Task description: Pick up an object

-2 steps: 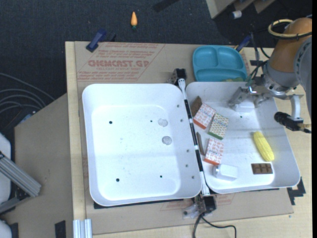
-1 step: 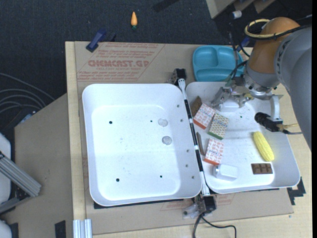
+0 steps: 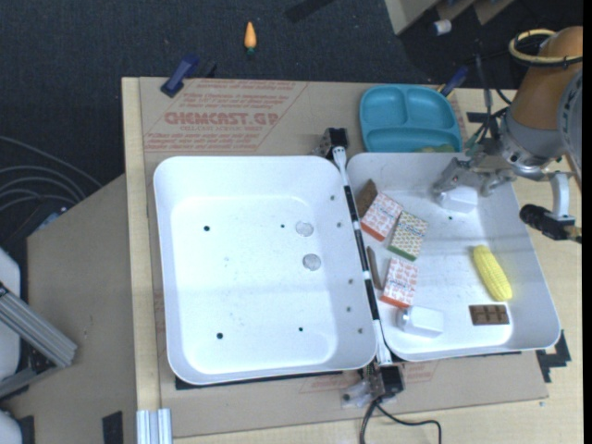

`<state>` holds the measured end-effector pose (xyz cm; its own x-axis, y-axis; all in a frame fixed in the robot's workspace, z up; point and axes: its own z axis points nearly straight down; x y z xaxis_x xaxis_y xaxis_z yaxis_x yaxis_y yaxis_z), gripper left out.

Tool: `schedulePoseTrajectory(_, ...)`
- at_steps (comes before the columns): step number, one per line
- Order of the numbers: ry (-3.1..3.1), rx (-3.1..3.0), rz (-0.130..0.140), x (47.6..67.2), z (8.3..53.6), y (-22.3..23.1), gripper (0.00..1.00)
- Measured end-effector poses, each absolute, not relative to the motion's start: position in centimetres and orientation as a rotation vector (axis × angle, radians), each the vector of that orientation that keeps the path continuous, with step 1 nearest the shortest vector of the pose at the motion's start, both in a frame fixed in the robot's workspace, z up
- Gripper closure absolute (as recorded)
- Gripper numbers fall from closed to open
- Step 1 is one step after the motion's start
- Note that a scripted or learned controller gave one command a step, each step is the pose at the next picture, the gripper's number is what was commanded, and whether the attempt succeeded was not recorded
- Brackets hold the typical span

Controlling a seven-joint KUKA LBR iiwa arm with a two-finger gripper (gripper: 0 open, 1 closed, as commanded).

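The tool [image 3: 460,185] hangs low over the far part of the right bin [image 3: 536,276], and whether it is released or clenched cannot be told. Landmark: the yellow corn cob [image 3: 492,272] in that bin. Left of the cob lie three small printed boxes [image 3: 396,248]; nearer the camera sit a brown chocolate bar [image 3: 488,315] and a white block [image 3: 423,320]. The tool stands beyond the cob, apart from it.
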<state>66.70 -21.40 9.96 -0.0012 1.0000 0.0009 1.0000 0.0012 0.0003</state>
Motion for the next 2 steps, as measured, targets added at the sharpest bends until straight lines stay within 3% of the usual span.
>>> schedulePoseTrajectory(1,-2.221,-2.219,0.0,66.7,8.5,-17.9,0.0)
schedulePoseTrajectory(2,-2.215,-2.204,-0.014,66.9,8.6,-21.5,0.0)
